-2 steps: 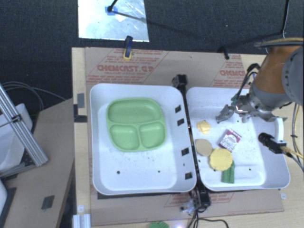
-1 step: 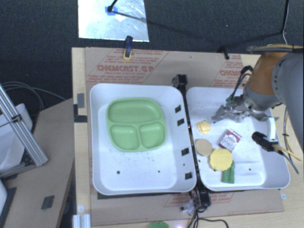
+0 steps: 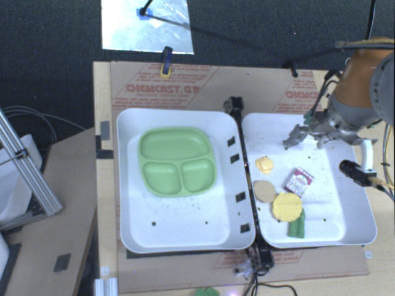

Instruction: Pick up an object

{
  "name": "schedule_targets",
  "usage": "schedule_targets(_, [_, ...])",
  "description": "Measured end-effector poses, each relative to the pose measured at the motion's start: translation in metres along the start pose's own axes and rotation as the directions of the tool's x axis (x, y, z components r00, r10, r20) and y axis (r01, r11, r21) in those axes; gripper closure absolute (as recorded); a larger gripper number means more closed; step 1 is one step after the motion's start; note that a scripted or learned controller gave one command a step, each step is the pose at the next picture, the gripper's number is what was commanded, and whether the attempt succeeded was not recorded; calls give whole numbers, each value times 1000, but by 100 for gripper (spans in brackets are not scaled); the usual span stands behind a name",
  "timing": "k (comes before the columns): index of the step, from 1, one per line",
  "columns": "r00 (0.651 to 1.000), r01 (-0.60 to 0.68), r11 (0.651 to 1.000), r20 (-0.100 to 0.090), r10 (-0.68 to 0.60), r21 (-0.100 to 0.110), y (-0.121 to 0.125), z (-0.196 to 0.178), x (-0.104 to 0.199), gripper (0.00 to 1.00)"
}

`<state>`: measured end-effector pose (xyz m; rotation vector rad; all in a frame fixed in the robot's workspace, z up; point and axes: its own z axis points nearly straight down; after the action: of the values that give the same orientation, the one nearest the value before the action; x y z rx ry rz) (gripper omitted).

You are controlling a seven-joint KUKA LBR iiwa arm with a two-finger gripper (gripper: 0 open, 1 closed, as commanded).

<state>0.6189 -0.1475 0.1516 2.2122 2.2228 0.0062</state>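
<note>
The right bin (image 3: 352,227) holds a small yellow piece (image 3: 264,164), a maroon and white packet (image 3: 299,181), a tan round disc (image 3: 265,191), a yellow round piece (image 3: 287,207) and a green piece (image 3: 297,227). My gripper (image 3: 307,139) hangs over the bin's far part, above and right of the small yellow piece. It is open, with nothing between its fingers.
The left bin (image 3: 133,227) holds a pale green divided plate (image 3: 178,160). A black divider with clips (image 3: 237,165) runs between the two bins. A shiny metal sheet (image 3: 148,17) lies beyond the bench at the back.
</note>
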Motion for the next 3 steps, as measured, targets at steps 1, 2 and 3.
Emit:
schedule_targets(1, [1000, 2, 1000, 0, -2, 1, 48, 69, -2, 0])
schedule_targets(2, [1000, -2, 1000, 0, 2, -2, 33, 2, 4, 0])
schedule_targets(3, [1000, -6, 1000, -3, 6, 11, -61, -17, 16, 0])
